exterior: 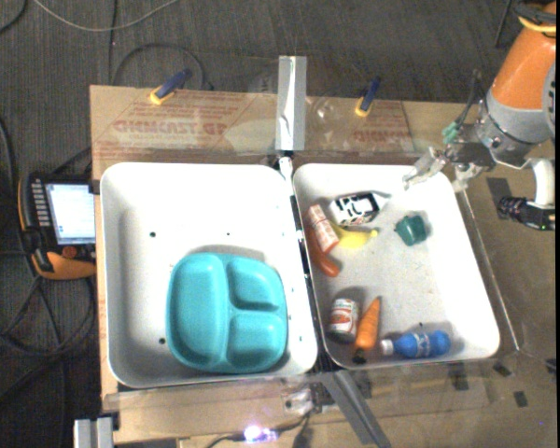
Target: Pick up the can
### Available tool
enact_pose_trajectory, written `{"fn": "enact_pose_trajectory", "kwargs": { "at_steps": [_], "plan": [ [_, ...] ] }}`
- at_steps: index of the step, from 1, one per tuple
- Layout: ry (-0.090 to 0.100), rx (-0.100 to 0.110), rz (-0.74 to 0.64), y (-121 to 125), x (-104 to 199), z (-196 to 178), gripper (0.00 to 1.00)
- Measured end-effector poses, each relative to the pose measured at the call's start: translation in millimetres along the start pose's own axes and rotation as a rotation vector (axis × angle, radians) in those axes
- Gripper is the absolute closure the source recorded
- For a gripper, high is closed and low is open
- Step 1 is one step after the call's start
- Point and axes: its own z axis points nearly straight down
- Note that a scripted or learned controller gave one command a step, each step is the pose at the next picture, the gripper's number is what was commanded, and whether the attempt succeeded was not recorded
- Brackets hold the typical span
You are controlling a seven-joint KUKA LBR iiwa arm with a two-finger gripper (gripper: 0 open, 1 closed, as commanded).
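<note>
The gripper hangs over the far right corner of the right bin, its thin fingers small and blurred, so whether they are apart or together cannot be told; nothing shows between them. The arm is cut off by the frame's right edge. The can lies well apart from the gripper near the bin's front wall, just beside a carrot, with bare floor between them and a teal cup.
</note>
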Motion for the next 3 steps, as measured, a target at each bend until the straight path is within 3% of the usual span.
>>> {"fn": "enact_pose_trajectory", "kwargs": {
  "at_steps": [1, 2, 3],
  "plan": [
    [-0.012, -0.033, -0.093, -9, 59, 96, 0.0],
    [0.013, -0.022, -0.115, 35, 0, 104, 0.0],
    [-0.012, -0.04, -0.055, 34, 88, 103, 0.0]
  ]
}}
